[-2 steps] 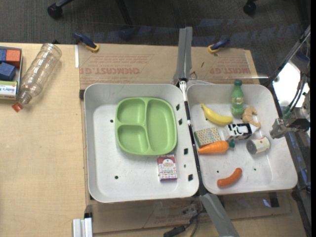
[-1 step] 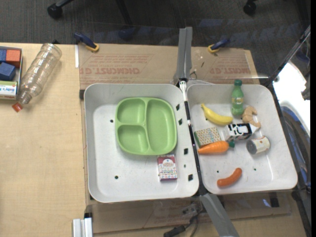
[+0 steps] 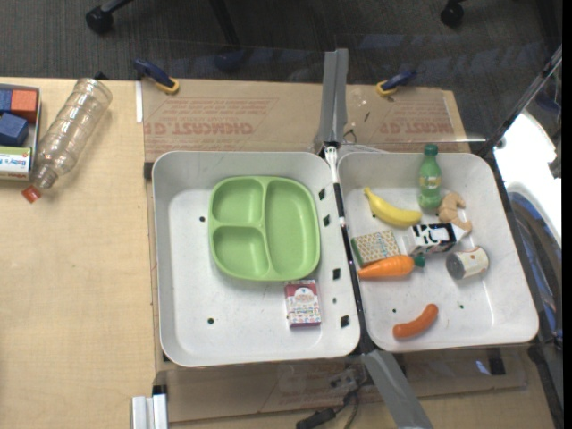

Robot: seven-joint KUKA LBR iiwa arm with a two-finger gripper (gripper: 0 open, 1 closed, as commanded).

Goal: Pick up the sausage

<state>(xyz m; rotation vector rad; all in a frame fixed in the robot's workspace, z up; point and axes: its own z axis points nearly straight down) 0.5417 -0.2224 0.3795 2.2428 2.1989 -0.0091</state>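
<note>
The sausage (image 3: 416, 321) lies in the near part of the right bin (image 3: 509, 239), alone on the white floor, well apart from the bin's near wall and from the other things. Its long axis runs at a slant, one end pointing near-left and the other far-right, with a slight bend along its length. It is orange-red and lies flat.

Level with it in the left bin (image 3: 174, 266) sits a small red packet (image 3: 303, 304), its print too small to read. Just beyond that is a green divided plate (image 3: 264, 228).

Farther in the right bin, a carrot (image 3: 386, 267) lies across, its thick end to the right, touching a checked pad (image 3: 374, 245) on its far side. To the right is a pale cylinder (image 3: 468, 262) on its side, and a black-and-white object (image 3: 436, 234) that I cannot make out. Beyond come a banana (image 3: 391, 207), a tan lump (image 3: 452, 207) of unclear shape, and an upright green bottle (image 3: 430, 176).

Behind the bins lies cardboard (image 3: 232, 114). On the bench to the far left rest a clear plastic bottle (image 3: 67, 132) and a box of coloured blocks (image 3: 18, 128), cut off by the left edge.

Whether my gripper is apart or together I cannot tell.
</note>
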